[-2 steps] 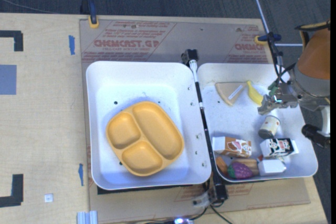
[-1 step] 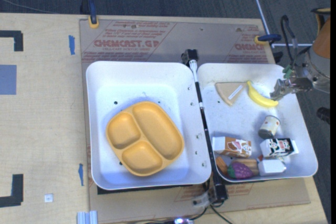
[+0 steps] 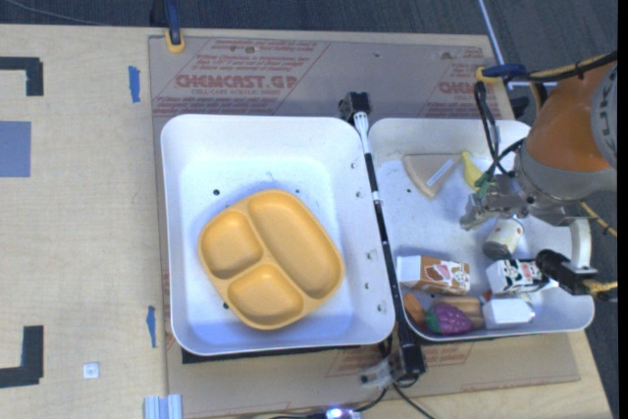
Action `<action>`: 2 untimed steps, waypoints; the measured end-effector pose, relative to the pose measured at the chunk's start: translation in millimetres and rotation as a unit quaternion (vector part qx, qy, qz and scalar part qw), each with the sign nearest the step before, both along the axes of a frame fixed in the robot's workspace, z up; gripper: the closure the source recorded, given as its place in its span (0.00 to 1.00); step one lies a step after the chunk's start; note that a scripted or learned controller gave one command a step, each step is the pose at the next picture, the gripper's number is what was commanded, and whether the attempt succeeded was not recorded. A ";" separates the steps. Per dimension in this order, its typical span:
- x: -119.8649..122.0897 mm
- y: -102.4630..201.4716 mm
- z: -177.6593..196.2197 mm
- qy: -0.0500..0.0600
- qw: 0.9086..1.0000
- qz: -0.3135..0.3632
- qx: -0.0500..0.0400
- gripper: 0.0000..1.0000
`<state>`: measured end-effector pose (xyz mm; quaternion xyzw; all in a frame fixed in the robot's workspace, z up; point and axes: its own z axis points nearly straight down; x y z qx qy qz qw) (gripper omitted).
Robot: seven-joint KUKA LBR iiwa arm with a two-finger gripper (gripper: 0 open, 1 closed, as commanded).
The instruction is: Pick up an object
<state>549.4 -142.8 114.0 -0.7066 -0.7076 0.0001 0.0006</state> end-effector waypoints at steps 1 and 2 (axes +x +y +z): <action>28.3 -45.4 81.6 -0.002 1.000 -0.001 -0.001 1.00; -30.9 -19.3 73.0 0.000 1.000 -0.001 0.000 1.00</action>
